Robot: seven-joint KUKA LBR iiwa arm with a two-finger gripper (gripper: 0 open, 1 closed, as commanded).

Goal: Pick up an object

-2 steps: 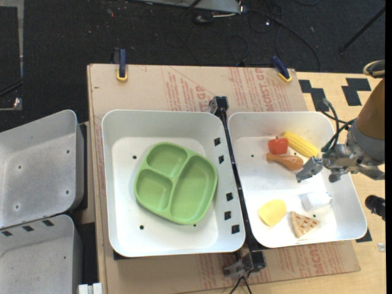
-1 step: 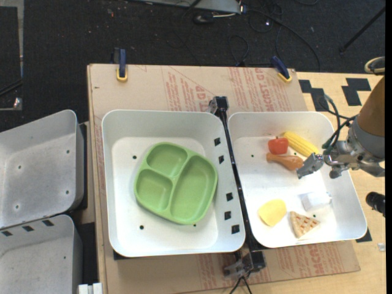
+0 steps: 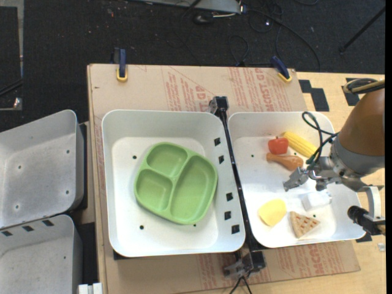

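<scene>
The right bin (image 3: 245, 127) is hosting the gripper (image 3: 306, 179), claw state unclear, hovering beside the sausage (image 3: 285, 160); descending likely follows.

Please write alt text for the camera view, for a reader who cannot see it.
The gripper hangs over the right bin among toy foods: tomato, corn, sausage, yellow piece, waffle wedge. The left bin holds a green divided plate.
</scene>
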